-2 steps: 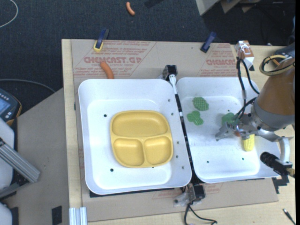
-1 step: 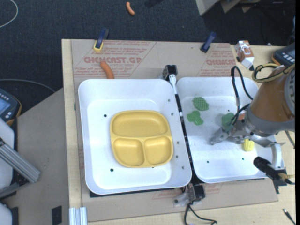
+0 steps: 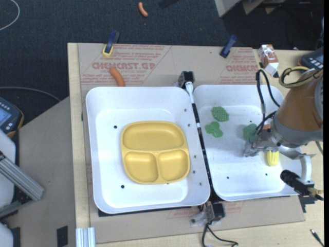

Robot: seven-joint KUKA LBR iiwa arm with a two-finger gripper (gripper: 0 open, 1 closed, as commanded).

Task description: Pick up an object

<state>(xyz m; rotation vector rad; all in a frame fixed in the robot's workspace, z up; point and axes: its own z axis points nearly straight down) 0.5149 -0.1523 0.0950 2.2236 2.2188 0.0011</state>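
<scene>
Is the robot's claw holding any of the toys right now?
It cannot be told: the gripper sits low in the right bin beside a green toy.

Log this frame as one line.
arm: over right bin | gripper: low beside green piece | grasp: unconfirmed | yellow tray: left bin

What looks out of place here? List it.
Two orange sausage-like items lie outside the bins: one on the bench board above the left bin, another on the dark floor beyond the bench.
</scene>
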